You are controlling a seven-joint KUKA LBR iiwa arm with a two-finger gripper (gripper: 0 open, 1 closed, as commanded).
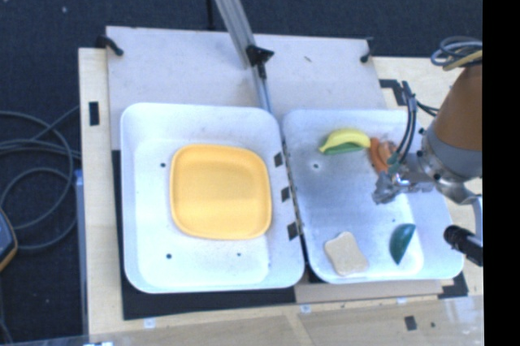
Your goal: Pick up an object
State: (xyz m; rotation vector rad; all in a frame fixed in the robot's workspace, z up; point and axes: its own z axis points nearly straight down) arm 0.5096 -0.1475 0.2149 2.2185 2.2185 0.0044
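In the right bin (341, 198) lie a yellow-green banana-shaped toy (344, 141) near the back, an orange piece (379, 153) beside it, a tan bread-like slice (347, 253) at the front, and a dark green leaf-shaped piece (401, 242) at the front right. My gripper (385, 192) hangs low over the bin's right half, just in front of the orange piece and behind the green piece. Nothing shows between its tips.
The left bin (146, 174) holds a square yellow plate (220, 191). A metal pole (230, 3) slants up from the back between the bins. The arm's grey and orange body (459, 133) covers the right bin's far right edge.
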